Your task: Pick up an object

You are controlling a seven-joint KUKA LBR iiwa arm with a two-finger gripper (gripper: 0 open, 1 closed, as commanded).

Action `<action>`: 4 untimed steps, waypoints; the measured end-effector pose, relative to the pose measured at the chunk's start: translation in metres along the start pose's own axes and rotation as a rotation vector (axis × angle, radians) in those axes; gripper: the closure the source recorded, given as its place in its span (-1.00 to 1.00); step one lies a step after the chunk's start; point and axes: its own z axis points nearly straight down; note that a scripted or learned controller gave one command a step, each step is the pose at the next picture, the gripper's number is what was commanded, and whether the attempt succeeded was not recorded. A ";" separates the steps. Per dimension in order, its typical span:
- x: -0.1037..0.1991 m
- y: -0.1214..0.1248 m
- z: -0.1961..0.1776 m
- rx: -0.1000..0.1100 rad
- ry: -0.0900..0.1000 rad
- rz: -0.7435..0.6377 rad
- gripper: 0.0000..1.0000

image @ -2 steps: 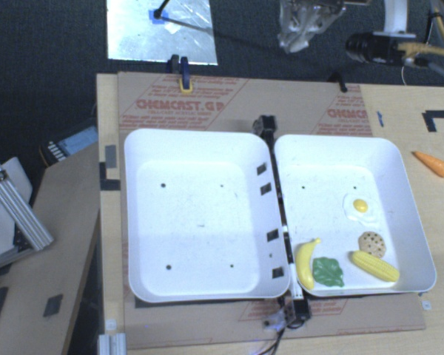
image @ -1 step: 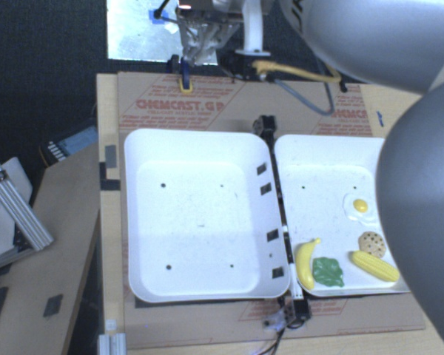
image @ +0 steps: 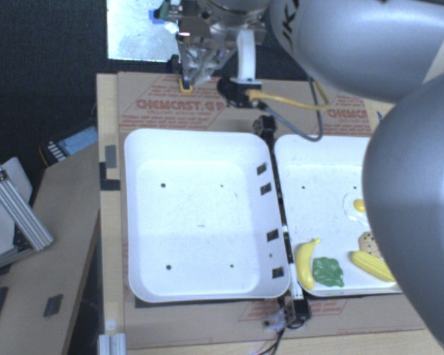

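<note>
The hand (image: 186, 80) is seen above the far edge of the table (image: 207, 106); its opening cannot be told. A banana (image: 305, 265) and green object (image: 328, 272) are lying in the right bin (image: 318, 176).

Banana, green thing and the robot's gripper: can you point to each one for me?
Banana (image: 305, 264), camera view, on the middle of its curved yellow body.
Green thing (image: 328, 271), camera view, on its middle.
Gripper (image: 192, 76), camera view, near its fingertips above the cardboard.
</note>
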 end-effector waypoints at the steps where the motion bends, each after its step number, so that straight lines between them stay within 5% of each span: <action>1: 0.000 0.000 -0.004 -0.005 0.002 0.000 -1.00; 2: 0.001 -0.070 -0.108 -0.015 0.008 -0.007 -1.00; 3: 0.000 -0.120 -0.141 -0.008 0.005 -0.007 -1.00; 4: 0.000 -0.118 -0.149 -0.008 0.004 -0.009 1.00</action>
